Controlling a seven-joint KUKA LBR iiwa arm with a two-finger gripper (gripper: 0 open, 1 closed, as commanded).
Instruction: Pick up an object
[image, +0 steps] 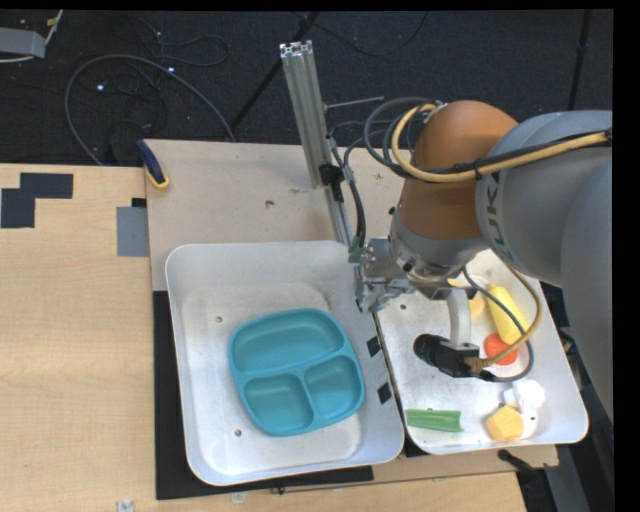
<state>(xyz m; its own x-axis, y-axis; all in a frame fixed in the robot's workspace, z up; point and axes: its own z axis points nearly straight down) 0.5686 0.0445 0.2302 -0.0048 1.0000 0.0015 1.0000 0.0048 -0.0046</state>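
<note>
1. Black floor with loose cables sat behind the tan bench (70, 330), nothing going on back there.
2. The arm (560, 190) came in from the right and loomed over the right bin (450, 395), hiding its far corner.
3. The left bin (200, 300) held just a teal plate (295, 372) with three compartments, lying flat near the middle.
4. The pickable stuff was all in the right bin. A yellow banana-shaped piece (505, 312) lay by the far right side with an orange piece (500, 348) touching its near end. A green block (433, 420) lay flat along the near edge. A yellow chunk (506, 424) sat in the near right corner, with a white piece (528, 394) just beside it.
5. The gripper (372, 290) hung low over the seam between the bins, at the right bin's far left corner. I honestly couldn't tell whether it was spread or pressed together, and I couldn't make out anything in it.
6. My read: this was the reach, no grab yet. The gripper was well apart from every small item, so the next move called for picking a target. The green block looked easiest, since it lay clear of its neighbours. Then centre over it and drop straight down.
</note>
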